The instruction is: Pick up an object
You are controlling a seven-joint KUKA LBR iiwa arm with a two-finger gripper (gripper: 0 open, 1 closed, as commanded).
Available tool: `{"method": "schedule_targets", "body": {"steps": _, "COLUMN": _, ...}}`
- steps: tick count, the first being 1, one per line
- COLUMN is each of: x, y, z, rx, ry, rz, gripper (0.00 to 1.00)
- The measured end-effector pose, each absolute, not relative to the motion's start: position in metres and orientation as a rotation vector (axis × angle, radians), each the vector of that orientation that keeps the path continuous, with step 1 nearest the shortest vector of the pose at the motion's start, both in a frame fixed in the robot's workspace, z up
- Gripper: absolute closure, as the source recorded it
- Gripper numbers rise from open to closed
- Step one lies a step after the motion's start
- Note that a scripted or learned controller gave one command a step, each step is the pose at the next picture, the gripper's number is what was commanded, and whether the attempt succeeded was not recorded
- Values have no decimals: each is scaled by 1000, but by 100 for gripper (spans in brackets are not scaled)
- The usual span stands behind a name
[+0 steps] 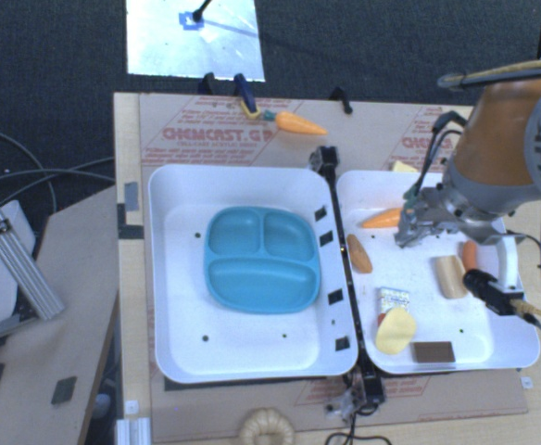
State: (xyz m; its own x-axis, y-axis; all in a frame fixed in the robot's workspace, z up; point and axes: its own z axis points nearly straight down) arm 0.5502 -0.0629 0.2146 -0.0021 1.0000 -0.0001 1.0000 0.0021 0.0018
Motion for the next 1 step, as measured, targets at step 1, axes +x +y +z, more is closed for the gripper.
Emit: {"method": "schedule_targets", "body": {"steps": 1, "x": 540, "y": -58, "z": 229, "rx": 2216, "ry": 2225, "rz": 4, "gripper": 100}}
